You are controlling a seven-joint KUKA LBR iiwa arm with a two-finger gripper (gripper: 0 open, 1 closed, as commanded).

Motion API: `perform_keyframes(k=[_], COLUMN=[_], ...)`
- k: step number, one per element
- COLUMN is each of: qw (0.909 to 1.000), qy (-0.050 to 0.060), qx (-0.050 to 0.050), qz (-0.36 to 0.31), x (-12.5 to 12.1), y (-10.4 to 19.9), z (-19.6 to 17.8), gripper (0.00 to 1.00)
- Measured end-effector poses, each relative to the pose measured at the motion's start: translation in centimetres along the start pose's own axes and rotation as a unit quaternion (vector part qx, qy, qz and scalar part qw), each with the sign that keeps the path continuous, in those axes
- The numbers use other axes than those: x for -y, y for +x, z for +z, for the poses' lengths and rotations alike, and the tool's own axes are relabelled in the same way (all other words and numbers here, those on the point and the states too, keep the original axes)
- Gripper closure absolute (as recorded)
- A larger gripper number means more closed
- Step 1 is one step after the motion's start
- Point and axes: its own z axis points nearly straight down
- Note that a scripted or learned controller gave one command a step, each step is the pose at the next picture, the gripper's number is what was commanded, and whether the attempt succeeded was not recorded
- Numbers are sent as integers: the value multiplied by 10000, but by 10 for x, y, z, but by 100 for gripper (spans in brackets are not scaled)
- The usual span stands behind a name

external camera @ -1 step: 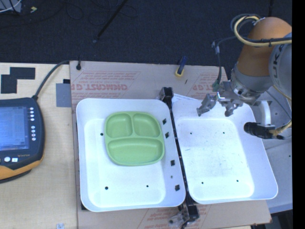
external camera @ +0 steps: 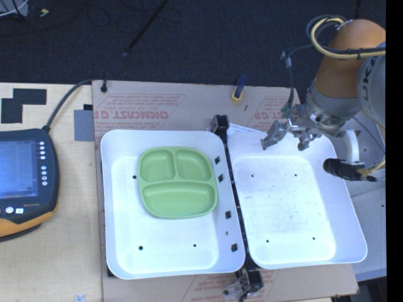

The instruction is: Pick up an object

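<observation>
Overhead, tool (external camera: 288,140) wide, holding nothing, above right bin (external camera: 327,244); cardboard (external camera: 135,109) printed "CHEMCRAZT GP", mirrored.

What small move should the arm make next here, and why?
Probably a sideways move toward the left white bin. The only pickable object, a green divided plastic plate, lies in that bin, while the claw sits above the far edge of the right white bin, well apart from the plate. It likely needs to be over the plate before lowering.
</observation>
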Motion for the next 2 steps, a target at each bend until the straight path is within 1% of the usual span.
perform_keyframes(k=[1,2], qw=[10000,10000], qy=[32,24], qx=[-6,-5], qz=[3,-17], x=[4,-4], y=[1,4], z=[65,117], gripper=[0,0])
